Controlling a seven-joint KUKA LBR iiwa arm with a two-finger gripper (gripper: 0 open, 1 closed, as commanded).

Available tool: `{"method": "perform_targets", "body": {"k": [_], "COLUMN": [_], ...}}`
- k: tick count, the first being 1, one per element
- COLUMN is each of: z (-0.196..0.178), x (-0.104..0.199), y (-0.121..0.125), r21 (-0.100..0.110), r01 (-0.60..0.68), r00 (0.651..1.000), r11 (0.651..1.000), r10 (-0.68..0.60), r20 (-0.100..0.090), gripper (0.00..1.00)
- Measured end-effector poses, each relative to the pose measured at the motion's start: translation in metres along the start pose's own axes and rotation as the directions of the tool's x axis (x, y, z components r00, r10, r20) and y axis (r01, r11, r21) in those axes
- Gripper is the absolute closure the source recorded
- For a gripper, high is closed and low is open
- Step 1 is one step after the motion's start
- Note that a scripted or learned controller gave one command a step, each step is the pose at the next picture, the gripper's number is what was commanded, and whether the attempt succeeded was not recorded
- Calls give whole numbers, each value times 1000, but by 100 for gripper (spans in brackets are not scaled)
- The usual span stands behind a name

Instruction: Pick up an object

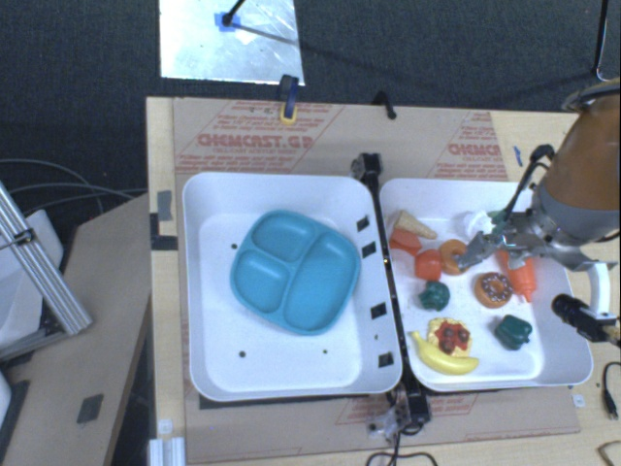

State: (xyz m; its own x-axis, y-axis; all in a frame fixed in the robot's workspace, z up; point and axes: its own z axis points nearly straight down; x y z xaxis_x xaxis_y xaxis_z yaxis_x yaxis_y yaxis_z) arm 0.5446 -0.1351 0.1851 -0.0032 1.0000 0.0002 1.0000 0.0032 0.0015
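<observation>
We took the orange ring-shaped toy [452, 256] as the likeliest pick, since the gripper [477, 252] sat just beside it in the right bin [568, 362], toward that bin's upper middle. Whether the gripper was released or clenched, we could not tell; metal parts blurred together there and nothing was visibly between them.

Handling, our guess: play food, light, hard plastic or rubber, smooth and a bit slippery, not fragile. The ring would take a pinch across its rim or one side of the hole.

Neighbours were crowded. A red piece [429, 265] touched the ring on its left, a wedge-shaped tan piece [413, 225] lay above that, a dark green piece [434, 295] below. A frosted donut [494, 288] sat just right of the gripper, a carrot-like orange piece [524, 279] beside it, a green pepper [512, 331] lower right, a banana [444, 357] with a red-and-yellow item [451, 335] touching it at the bin's front. A clean grasp looked hard with that red piece so close.

The left bin [209, 357] held a blue divided plate [295, 272].

Writing: the cardboard [254, 134] under the bins carried red print, mirrored or upside down, too blurred for us to read with confidence. No labels on the toys.
</observation>
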Motion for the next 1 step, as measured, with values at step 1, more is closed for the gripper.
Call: {"method": "perform_targets", "body": {"k": [1], "z": [1], "x": [134], "y": [-26], "r21": [1], "r01": [11], "r00": [1000], "r11": [1000], "r10": [-11], "r20": [-3], "gripper": [0]}}
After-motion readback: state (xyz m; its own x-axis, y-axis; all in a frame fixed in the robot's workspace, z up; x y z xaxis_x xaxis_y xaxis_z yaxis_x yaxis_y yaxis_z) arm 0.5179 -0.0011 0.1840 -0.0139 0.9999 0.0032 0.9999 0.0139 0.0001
